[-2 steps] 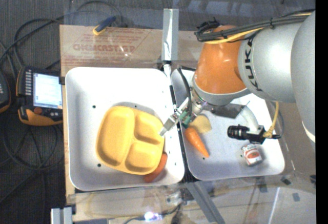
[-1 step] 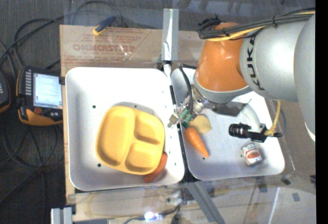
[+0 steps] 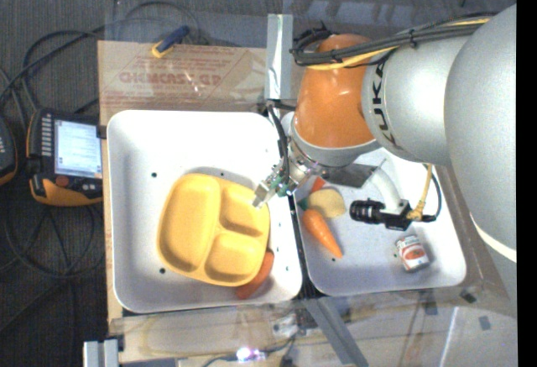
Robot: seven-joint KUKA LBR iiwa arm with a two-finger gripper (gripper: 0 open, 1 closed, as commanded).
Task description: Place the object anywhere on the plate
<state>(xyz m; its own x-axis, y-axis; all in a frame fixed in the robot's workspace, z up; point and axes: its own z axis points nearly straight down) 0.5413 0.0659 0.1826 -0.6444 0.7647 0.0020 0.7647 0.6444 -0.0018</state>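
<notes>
The grey arm [image 3: 436, 80], lettered "KUKA", reaches over two white bins [image 3: 134, 138], and whether its gripper [image 3: 273, 186] is open or closed I cannot tell. One yellow plate [image 3: 214, 227] lies in the left bin. At three o'clock from it, in the right bin, lie one carrot [image 3: 323, 233] and one small can [image 3: 412, 254].

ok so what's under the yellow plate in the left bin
A reddish-orange object pokes out from under the yellow plate at its lower right edge. The plate covers most of it, so its identity can't be told.
</notes>
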